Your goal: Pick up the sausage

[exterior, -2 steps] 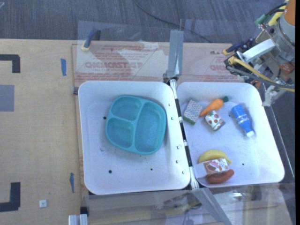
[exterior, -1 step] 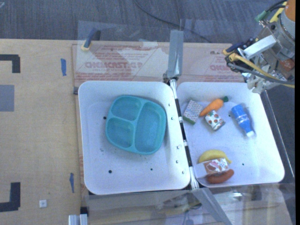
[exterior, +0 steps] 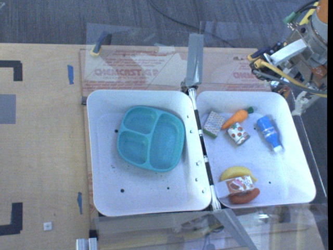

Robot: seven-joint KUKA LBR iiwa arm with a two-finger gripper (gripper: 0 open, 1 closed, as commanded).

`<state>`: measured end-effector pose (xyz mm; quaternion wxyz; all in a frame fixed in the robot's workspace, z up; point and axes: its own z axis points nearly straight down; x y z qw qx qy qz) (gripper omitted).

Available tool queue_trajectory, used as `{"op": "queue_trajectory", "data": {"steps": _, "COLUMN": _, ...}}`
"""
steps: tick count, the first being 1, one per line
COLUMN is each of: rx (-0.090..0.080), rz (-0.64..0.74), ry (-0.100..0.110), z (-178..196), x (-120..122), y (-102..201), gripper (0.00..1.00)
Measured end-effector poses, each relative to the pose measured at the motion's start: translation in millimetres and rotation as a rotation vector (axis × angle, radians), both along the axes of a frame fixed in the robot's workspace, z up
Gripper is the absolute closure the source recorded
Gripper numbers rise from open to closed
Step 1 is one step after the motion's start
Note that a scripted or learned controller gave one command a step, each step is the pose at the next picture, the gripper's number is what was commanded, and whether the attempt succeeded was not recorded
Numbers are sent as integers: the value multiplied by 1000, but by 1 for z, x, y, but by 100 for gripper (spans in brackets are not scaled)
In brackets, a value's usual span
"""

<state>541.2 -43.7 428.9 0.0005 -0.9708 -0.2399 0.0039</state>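
One sausage [exterior: 244, 196] lay at the lower edge of the right bin [exterior: 296, 191], touching a small carton [exterior: 241, 184] under one banana [exterior: 237, 173]. Above them sat one carrot [exterior: 235, 119], two more cartons, one blue bottle [exterior: 269, 133]. One teal plate [exterior: 151, 138] filled the left bin [exterior: 104, 191]. The tool [exterior: 291, 61] hung at upper right, its state impossible to tell.

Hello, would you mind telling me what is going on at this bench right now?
A robot arm is up at the far right corner of the right bin, not yet over anything. Its target, the sausage, lies untouched at the bin's near edge, beside a small packet and a banana. A carrot and blue bottle lie farther back. The left bin holds a teal divided plate.
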Motion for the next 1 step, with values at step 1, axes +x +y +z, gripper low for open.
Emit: {"op": "queue_trajectory", "data": {"steps": 1, "rx": 2, "rz": 63, "ry": -5, "z": -158, "x": -46, "y": 17, "gripper": 0}}
